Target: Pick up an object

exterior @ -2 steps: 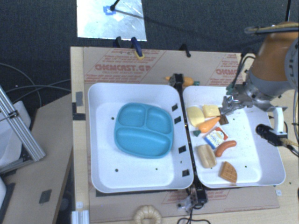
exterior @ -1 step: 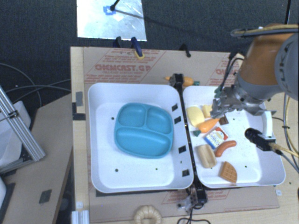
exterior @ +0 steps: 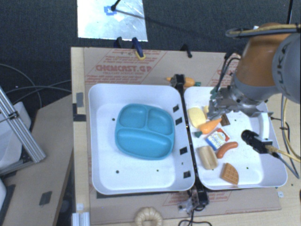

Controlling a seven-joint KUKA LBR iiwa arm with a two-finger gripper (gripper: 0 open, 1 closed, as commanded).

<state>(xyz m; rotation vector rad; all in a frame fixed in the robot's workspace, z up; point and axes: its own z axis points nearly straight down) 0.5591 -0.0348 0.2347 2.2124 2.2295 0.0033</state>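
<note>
The right bin [exterior: 268, 173] holds several toy foods: a pale yellow piece [exterior: 196, 114], an orange carrot [exterior: 209, 125], a small printed packet [exterior: 217, 139], a red-orange sausage [exterior: 227, 148], a tan bread roll [exterior: 207, 157], a brown waffle [exterior: 230, 173] and a small dark brown piece [exterior: 225, 120]. My gripper [exterior: 213, 109] is low over the bin's upper left part, just above the carrot and beside the yellow piece. The arm's body hides the bin's far right area.
The left bin [exterior: 101, 126] holds a blue divided plate [exterior: 145, 131]. A dividing wall with black clips [exterior: 183, 126] separates the bins. An orange item [exterior: 188, 82] lies outside the bins at the back. A beige ring [exterior: 150, 216] sits at the bench's front edge.
</note>
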